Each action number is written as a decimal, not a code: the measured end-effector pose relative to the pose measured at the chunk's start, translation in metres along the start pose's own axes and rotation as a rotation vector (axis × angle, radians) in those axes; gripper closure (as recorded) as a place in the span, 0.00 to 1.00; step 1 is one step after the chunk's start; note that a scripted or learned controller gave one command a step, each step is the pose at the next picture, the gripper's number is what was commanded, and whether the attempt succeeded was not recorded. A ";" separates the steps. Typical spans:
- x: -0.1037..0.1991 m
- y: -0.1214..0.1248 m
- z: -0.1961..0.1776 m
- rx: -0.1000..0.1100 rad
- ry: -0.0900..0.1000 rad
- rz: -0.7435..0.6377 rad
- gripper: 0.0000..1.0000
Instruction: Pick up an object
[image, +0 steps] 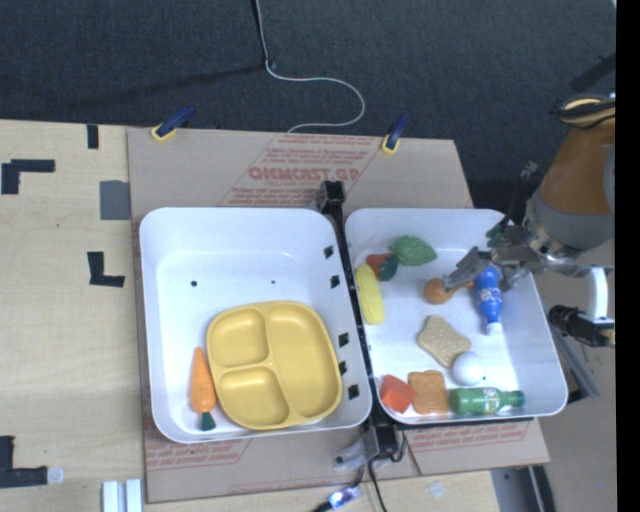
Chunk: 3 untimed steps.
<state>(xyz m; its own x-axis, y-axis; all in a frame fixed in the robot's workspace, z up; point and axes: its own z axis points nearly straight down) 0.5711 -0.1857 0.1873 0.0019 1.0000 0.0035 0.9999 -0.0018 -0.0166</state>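
My gripper (484, 277) hangs over the right bin (530, 350), near its far right side, with the fingers spread open. One grey finger (460, 276) points down-left toward a small orange ball (437, 291). A blue bottle (489, 298) with a white cap lies just under the gripper, its upper end between the spread fingers; it rests on the bin floor. Other objects lie in the same bin: a green leafy toy (412, 250), a yellow corn cob (370, 294), a bread slice (443, 340), a white egg (467, 369) and a green bottle (485, 401).
The left bin (170, 250) holds a yellow divided plate (272, 362) and a carrot (202, 385). In the right bin's near left corner lie a red piece (396, 393) and an orange cracker (428, 391). A red-and-green pepper (382, 266) lies by the divider.
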 end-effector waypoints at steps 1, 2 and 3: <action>0.000 0.003 -0.007 -0.012 -0.003 -0.003 0.00; -0.003 0.006 0.041 -0.008 -0.003 -0.004 0.00; -0.004 0.005 0.104 -0.009 0.004 -0.007 0.00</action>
<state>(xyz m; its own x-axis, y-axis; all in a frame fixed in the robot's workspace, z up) 0.5746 -0.1889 0.0828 -0.0046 1.0000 0.0075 1.0000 0.0047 -0.0070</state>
